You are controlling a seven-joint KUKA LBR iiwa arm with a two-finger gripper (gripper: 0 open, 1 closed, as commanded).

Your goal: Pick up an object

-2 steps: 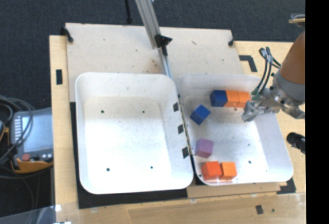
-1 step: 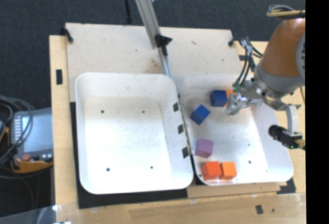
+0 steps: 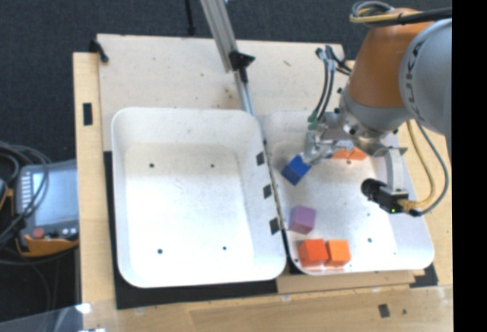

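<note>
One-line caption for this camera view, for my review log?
KUKA arm's claw low in the right bin by a blue cube; purple cube and orange blocks lie nearer the front.

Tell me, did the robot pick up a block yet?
Almost, it looks like. Done: the arm has reached into the right bin. In hand: the claw sits right at the blue block, which looks tilted, maybe lifted, though a real grip is hard to tell. Left: raising it clear. The purple block and orange blocks lie untouched.

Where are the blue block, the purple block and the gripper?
blue block (image 3: pixel 296 169): camera view, on its top face.
purple block (image 3: pixel 303 218): camera view, middle of its top.
gripper (image 3: pixel 314 146): camera view, at its fingertips above the blue block.
</note>
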